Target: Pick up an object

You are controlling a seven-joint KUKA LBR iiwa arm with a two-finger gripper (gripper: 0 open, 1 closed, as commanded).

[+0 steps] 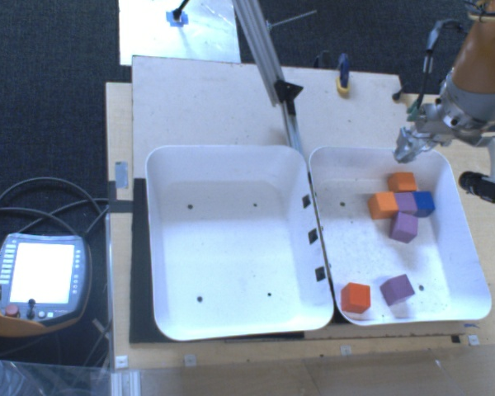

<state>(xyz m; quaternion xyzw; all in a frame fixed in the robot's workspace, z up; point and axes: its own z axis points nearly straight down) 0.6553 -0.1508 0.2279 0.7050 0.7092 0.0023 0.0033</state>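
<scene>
Just below your end effector (408,148), whose grip state you cannot tell, sits an orange block (402,181), apart from it.

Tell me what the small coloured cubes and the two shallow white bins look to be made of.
Small coloured cubes: probably foam or painted wood; matte, flat colour with no glare. Two shallow white bins, left and right: likely moulded plastic; smooth, rounded corners, thin rims, faint sheen. Neither is certain from this view.

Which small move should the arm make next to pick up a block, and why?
Probably lower the pincer toward the nearest orange block. The pincer hangs above the right bin's far edge, holding nothing, and that block lies just below it at the top of the cluster.
</scene>
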